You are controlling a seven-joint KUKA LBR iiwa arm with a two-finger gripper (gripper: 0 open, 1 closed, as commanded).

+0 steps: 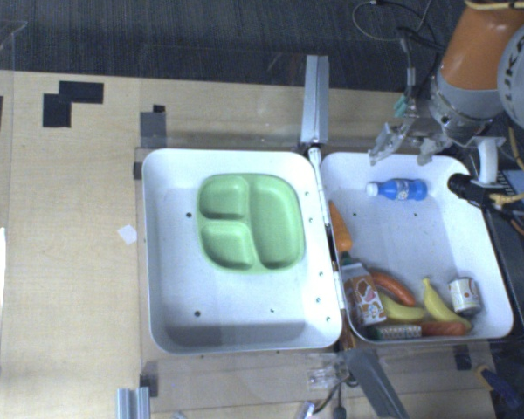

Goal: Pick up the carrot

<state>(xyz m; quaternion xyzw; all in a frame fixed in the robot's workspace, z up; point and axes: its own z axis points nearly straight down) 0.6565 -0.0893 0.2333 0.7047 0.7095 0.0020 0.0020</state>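
We see the hand (403, 144) hovering over the far edge of the right bin (498, 297), its two fingers (382, 147) spread apart and holding nothing. The carrot (339, 227) lies along the left wall of that bin, about midway down it, well apart from the hand. A bottle (397, 189) with a blue label lies on its side near the bin's far edge, just below the hand. In the near part of the bin we find a cluster: a small carton (364, 299) by the near left corner, an orange-red piece (393, 287) beside it, a banana (437, 303), another yellow piece (400, 311), a red item (438, 328) along the near wall, and a can (464, 295) towards the near right corner. The left bin (170, 260) holds a green tray (250, 221) with three compartments, sitting towards its far side. Both bins rest on the counter (61, 269).
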